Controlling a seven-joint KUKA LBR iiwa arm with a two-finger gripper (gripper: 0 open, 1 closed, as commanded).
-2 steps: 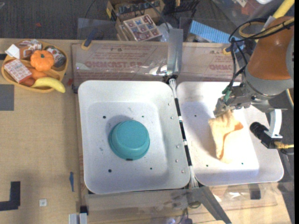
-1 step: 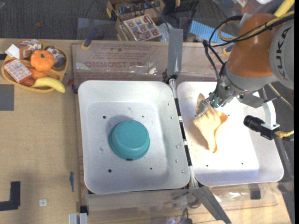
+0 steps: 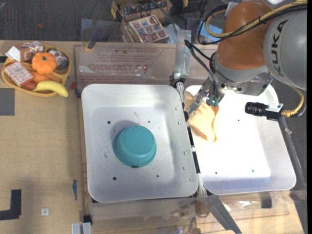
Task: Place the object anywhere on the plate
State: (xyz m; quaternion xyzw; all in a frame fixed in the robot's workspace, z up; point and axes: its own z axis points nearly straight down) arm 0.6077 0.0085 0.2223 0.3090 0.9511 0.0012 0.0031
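Teal plate (image 3: 135, 146) in the left bin (image 3: 97, 106), yellow cloth (image 3: 204, 122) in the right bin (image 3: 253, 174).
Plate sits upside down (dome up); the cloth hangs pinched between the closed fingers of the gripper (image 3: 206, 100), by the right bin's left wall.

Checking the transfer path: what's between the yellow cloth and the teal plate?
Camera view: the bins' adjoining rims, then bare white floor of the left bin, between cloth and plate.

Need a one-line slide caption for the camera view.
KUKA pincer over a yellow cloth in the right bin; teal plate in the left bin.
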